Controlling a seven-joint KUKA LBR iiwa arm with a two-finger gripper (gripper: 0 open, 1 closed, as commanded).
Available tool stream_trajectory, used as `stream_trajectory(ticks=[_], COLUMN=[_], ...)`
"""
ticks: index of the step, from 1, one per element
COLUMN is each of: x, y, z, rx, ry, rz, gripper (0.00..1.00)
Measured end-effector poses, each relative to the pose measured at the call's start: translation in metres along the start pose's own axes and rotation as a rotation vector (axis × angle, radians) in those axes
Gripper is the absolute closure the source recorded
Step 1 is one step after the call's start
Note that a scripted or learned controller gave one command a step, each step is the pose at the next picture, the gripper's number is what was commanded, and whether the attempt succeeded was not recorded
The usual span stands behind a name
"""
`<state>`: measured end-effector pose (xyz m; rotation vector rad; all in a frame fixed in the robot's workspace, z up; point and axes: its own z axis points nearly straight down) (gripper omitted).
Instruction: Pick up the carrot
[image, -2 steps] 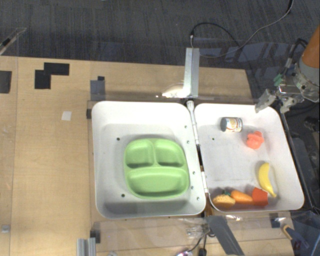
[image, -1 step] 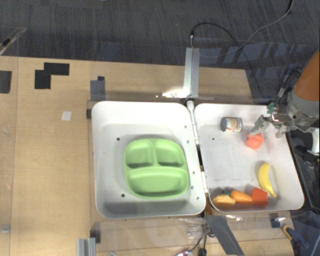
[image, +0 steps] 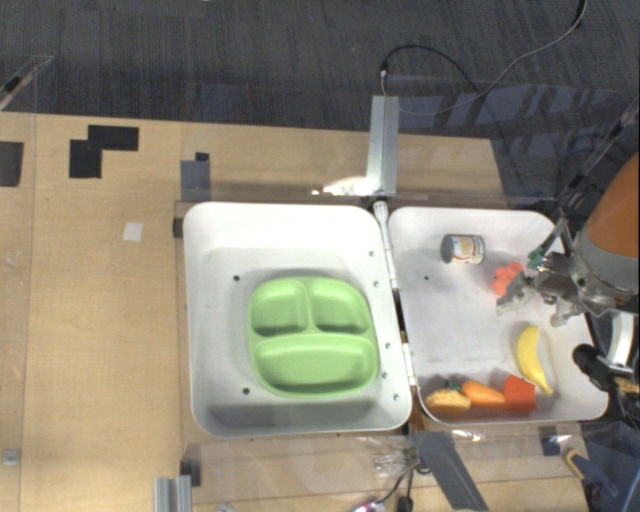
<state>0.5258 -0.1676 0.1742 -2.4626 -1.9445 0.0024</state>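
Orange tapered carrot (image: 483, 393): we log it lying flat along the near wall of the right-hand shallow white bin (image: 430, 330), untouched, so we judge the task to be at the approach step.

Grey two-finger gripper (image: 548, 283): we place it over the far right part of that bin, well apart from the carrot; we cannot tell how the jaws stand, and we see nothing between them.

Next move, in our judgement: travel toward the near wall, then descend over the carrot's middle. Its neighbours crowd it, so there is little room for the jaws on either side.

Right bin contents:
- yellow-orange bread-like piece (image: 448, 401), touching the carrot's left end
- red block (image: 519, 393), just beside the carrot's right end
- yellow banana (image: 533, 359), near the right wall
- small silver can on its side (image: 463, 249), far part
- small red-orange item (image: 506, 278), next to the gripper

Left-hand shallow white bin (image: 215, 300) contents:
- green three-compartment plastic tray (image: 312, 335), centred

Both bins sit on a pale wooden tabletop (image: 90, 330).
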Motion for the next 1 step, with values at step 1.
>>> stream_trajectory(ticks=[1], x=[0.0441], y=[-0.051], z=[0.0369], rx=[0.001], ry=[-0.001], rz=[-0.092], gripper=[0.0])
